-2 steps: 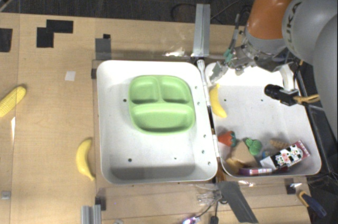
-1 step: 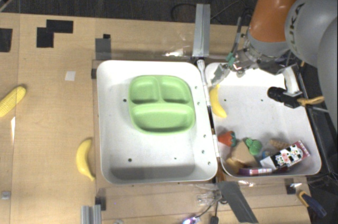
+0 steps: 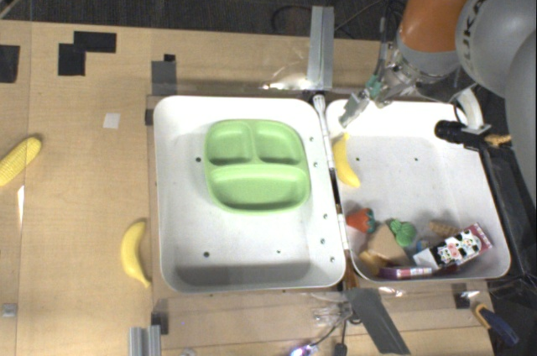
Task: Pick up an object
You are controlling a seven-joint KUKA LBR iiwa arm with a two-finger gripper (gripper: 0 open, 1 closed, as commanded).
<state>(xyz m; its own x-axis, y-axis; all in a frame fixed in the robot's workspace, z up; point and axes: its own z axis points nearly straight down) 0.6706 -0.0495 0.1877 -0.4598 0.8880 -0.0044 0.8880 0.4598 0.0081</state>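
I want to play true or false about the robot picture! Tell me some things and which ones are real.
1. The green plate lies in the left bin. True.
2. A banana lies in the right bin, by its left wall. True.
3. The pincer holds the banana. False: it hangs above the bin's top left corner, with nothing seen between its fingers.
4. The small toys are piled along the right bin's near edge. True.
5. The green plate is full of toys. False: no toys lie on it.
6. A second banana lies inside the left bin. False: it lies on the bench, left of that bin.
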